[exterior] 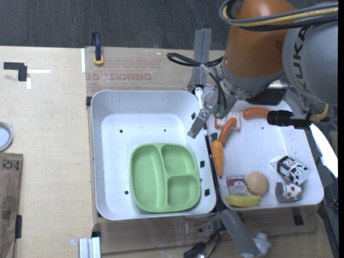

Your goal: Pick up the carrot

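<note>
Left bench [43, 144]: a pale wooden surface is seen at the left of the frame, with a black bracket [16, 69] near the upper left corner and a brown paper item [9, 190] at the lower left edge.
Blue clamp [97, 47]: a clamp with a yellow base is fixed at the upper edge of the cardboard sheet [129, 69] behind the bins.
Left bin [107, 117]: a shallow white bin is shown left of centre, holding a green divided plate [165, 177] in its lower half; three compartments are visible in the plate.
Gripper [200, 123]: the grey tool is seen tilted over the wall shared by the two bins, just above the carrot's upper end. Whether its fingers are spread or pressed together cannot be told from this angle, and nothing is seen pinched between them.
Carrot [217, 156]: the orange carrot is lying in the right bin, against its left wall, just right of the dividing edge. Its long axis is set nearly top to bottom in the frame; a green stub is seen at the upper end, and the narrow tip is pointed toward the lower edge of the frame.
Sausages: one [227, 130] is laid slantwise just above and right of the carrot, another [256, 112] further to the upper right.
Right bin [301, 160]: a banana [242, 200], a bread roll [257, 183], a small red packet [236, 185] and two small cartons [291, 169] are gathered along its lower part.
Arm [258, 36]: the orange and grey body is seen at the upper right of the frame.
</note>
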Motion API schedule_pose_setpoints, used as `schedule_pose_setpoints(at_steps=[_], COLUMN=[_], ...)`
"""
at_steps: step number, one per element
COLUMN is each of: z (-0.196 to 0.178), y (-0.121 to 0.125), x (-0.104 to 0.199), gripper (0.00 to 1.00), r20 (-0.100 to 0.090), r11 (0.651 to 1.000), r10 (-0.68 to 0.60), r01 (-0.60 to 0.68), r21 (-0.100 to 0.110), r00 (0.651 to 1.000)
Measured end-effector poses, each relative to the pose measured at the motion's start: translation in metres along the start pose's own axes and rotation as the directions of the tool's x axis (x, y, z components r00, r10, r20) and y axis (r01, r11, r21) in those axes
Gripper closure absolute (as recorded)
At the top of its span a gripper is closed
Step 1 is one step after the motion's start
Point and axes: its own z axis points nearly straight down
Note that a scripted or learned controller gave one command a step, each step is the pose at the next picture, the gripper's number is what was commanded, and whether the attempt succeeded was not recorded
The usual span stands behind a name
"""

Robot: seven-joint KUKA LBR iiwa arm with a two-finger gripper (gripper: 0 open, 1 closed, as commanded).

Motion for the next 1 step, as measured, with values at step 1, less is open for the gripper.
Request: schedule_pose_setpoints(at_steps=[1], z=[0.0878], y=[-0.0598], x=[-0.0323], gripper=[0.0], r20=[-0.003], r11=[0.999], r10=[-0.034], r01=[0.034], r21=[0.0], r00=[0.999])
